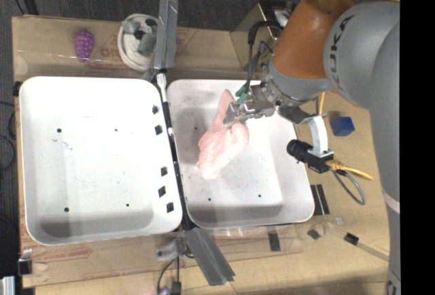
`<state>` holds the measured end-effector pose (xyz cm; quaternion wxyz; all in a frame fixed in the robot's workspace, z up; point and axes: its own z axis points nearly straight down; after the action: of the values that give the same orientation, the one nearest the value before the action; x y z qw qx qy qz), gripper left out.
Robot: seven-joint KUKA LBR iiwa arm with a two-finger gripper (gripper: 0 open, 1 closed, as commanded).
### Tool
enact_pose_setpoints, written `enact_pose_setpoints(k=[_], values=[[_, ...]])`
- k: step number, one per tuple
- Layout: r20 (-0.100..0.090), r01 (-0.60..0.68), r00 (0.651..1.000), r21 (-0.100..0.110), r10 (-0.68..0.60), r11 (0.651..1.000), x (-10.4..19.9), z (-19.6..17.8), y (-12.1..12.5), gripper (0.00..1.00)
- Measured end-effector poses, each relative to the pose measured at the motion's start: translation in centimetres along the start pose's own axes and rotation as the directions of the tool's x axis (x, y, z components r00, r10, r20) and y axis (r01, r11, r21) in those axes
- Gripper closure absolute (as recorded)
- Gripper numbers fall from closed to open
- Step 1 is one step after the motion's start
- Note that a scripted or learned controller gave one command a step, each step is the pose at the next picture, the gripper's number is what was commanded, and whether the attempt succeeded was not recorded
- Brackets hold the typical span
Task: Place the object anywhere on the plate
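A: Where is the pink object (221,141) sitting?

B: In the right bin (292,202), a little toward ten o'clock from that bin's middle. It is a long, pale pink, soft-looking lump, slanted from about seven o'clock up toward one o'clock.

A: And the gripper (238,113)?

B: It hangs over the lump's upper end, with the grey arm (353,49) and its orange band (309,32) coming in from three o'clock. The fingertips overlap the pink mass near its one o'clock tip.

A: Clenched on it, or released?

B: I cannot tell; the fingers are too small and blurred against the pink.

A: The left bin (41,219)?

B: It lies at nine o'clock of the object, just beside the right bin.
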<state>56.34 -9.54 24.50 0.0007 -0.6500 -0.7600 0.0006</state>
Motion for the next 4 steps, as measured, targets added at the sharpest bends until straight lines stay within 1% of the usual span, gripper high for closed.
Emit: enact_pose_setpoints(k=[1, 2, 3, 4], values=[[-0.001, 0.008, 1.0, 0.005, -0.008, 1.0, 0.2, 1.4, 0.0, 1.0], [-0.002, 0.404, 0.915, 0.003, -0.404, 0.915, 6.2, 1.3, 1.4, 1.0], [-0.002, 0.732, 0.682, 0.003, -0.732, 0.682, 11.5, 2.1, 2.4, 1.0], [-0.002, 0.94, 0.342, 0.002, -0.94, 0.342, 16.3, 2.6, 2.6, 1.0]])
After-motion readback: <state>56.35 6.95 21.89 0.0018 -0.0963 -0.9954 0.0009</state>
